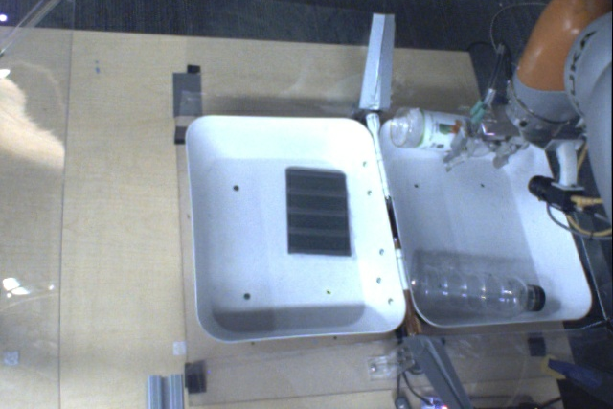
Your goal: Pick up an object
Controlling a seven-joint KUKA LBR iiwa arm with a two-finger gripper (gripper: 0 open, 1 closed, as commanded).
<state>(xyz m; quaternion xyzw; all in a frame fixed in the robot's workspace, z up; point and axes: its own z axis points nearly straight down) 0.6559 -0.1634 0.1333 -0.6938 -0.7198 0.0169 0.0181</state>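
Note:
A small clear bottle with a green label lies on its side in the far left corner of the right bin. My gripper hangs just to the right of that bottle, over the bin's far edge. Its two thin fingers are spread open and only the white bin floor shows between them. A large clear plastic bottle with a dark cap lies along the near wall of the right bin. A black ribbed rectangular block rests flat in the middle of the left bin.
A grey upright post stands behind the seam between the bins. Black cables and a yellow-tipped connector hang by the right bin's right edge. A clear sheet covers the bench at the left.

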